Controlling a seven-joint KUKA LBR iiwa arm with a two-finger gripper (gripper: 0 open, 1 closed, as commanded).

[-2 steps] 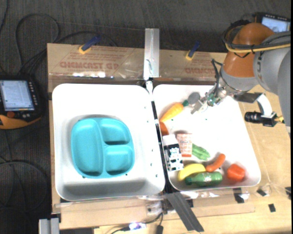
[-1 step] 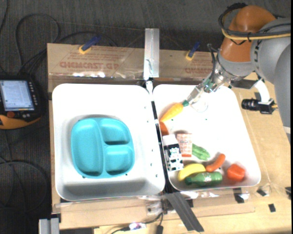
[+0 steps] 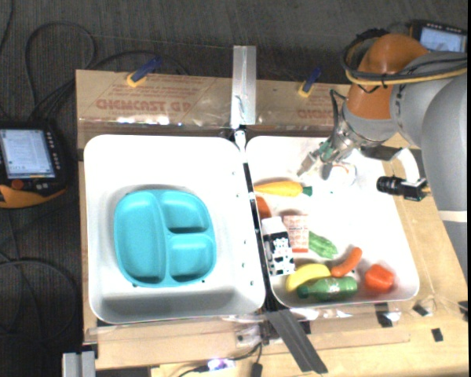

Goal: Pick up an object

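— Above the right white bin's [image 3: 392,234] far edge, what are we seeing?

— We are seeing the two-finger gripper [image 3: 317,166] hanging with its fingers spread and nothing between them, just beyond the yellow plastic corn cob [image 3: 278,187], which is lying near the bin's left wall.

— And toward the near edge?

— We are finding a yellow plastic banana [image 3: 307,275], a green plastic cucumber [image 3: 330,289], an orange plastic carrot [image 3: 346,262] and a red plastic pepper [image 3: 378,278] crowding together. A turquoise divided plastic tray [image 3: 165,236] is sitting in the left white bin [image 3: 102,171].
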